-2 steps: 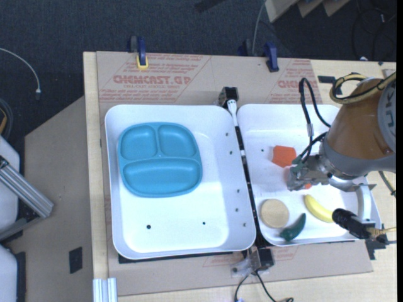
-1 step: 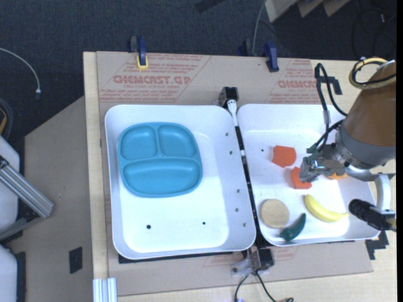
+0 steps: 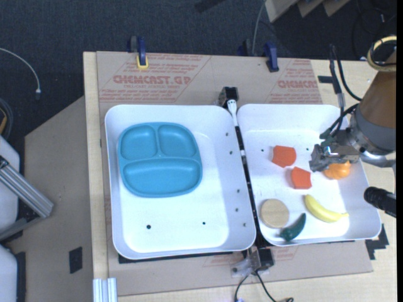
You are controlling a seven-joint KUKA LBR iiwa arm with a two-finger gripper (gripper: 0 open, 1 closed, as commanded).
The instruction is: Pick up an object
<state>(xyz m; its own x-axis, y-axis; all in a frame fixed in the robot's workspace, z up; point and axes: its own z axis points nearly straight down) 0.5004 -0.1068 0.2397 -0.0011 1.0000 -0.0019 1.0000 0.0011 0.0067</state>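
Dark carpet surrounds a brown board-topped bench [image 3: 189, 74] that carries two shallow white bins. Largest of the contents, a sky-blue plastic plate with three compartments [image 3: 161, 158] lies flat in the left bin [image 3: 182, 231]. All the small candidates sit in the right bin [image 3: 289, 121]: a yellow toy banana [image 3: 324, 209] near the front right, a round tan disc [image 3: 275, 212] beside a dark green pepper-shaped piece [image 3: 293, 228], two orange-red blocks [image 3: 284, 155] a little apart from each other, and a small orange rounded object [image 3: 340, 169].

Reaching in from the right, the grey arm has its tool [image 3: 325, 156] low over the right bin, just beside that orange rounded object and close to the lower block [image 3: 301, 178]. Whether the tool is spread or closed cannot be told from this angle, and nothing is visibly gripped.

My judgement: the approach looks done, but a secure grasp and the lift are both left to do.
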